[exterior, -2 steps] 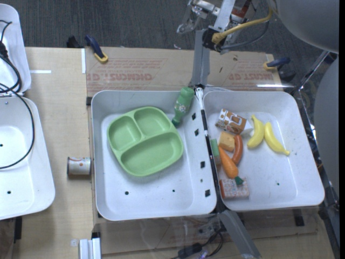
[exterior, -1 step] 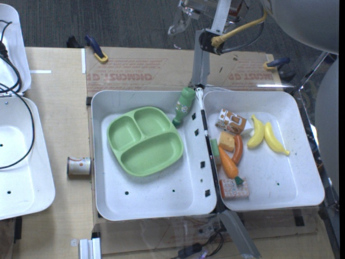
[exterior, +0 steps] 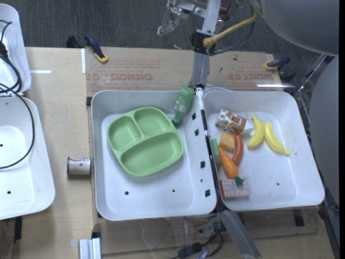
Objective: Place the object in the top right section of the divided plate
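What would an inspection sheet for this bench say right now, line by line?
Surface: two white bins side by side on a bench.
Job's things: green plate in left bin, sections bare; green bottle lies at that bin's back rim.
Clutter: right bin holds bananas, carrots, carton, cheese, small box; can left of bins.
Grippers: pincer raised behind the bins, nothing between its fingers.
Cables: yellow cable on arm; black cable at left.
Surroundings: blue clamps on board.

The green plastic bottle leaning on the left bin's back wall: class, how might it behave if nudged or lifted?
The green plastic bottle looks rounded, so it would probably roll. It leans tilted against the left white bin, so a nudge may topple it. Its smooth surface could slip.
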